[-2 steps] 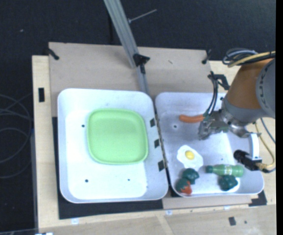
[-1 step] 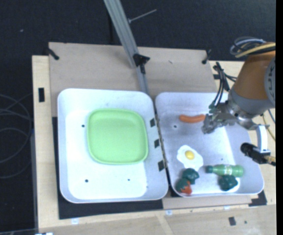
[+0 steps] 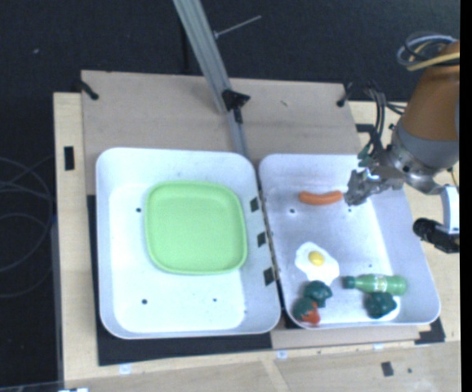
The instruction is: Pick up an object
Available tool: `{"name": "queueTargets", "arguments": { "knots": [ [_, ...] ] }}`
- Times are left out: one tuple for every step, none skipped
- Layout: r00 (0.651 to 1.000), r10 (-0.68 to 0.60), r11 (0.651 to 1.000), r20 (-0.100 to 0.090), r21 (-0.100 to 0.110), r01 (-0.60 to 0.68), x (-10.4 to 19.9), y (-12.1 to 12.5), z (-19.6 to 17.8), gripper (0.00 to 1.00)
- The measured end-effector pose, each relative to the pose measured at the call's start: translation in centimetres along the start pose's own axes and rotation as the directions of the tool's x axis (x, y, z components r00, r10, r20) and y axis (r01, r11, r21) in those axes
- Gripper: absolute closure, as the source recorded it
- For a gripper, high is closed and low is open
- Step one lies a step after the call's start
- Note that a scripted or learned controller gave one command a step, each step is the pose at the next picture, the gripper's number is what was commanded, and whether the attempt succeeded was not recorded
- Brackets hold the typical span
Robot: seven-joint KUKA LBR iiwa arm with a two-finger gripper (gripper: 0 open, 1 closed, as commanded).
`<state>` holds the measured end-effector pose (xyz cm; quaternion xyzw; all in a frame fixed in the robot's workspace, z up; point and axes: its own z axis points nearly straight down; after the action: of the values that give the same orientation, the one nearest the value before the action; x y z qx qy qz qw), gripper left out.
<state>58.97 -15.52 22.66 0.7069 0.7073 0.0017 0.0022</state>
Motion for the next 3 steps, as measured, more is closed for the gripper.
{"name": "queueTargets", "arguments": {
  "knots": [
    [1.000, 0.000, 1.000, 0.000, 0.000, 0.000, -0.1, 0.1, -5.1, 1.00],
    [1.000, -0.002, 1.000, -0.001, 0.005, 0.002, 5.0, -1.9, -4.1, 1.00],
    [1.000, -0.003, 1.000, -0.001, 0.005, 0.003, 9.8, -4.0, -4.0, 1.00]
  ]
}}
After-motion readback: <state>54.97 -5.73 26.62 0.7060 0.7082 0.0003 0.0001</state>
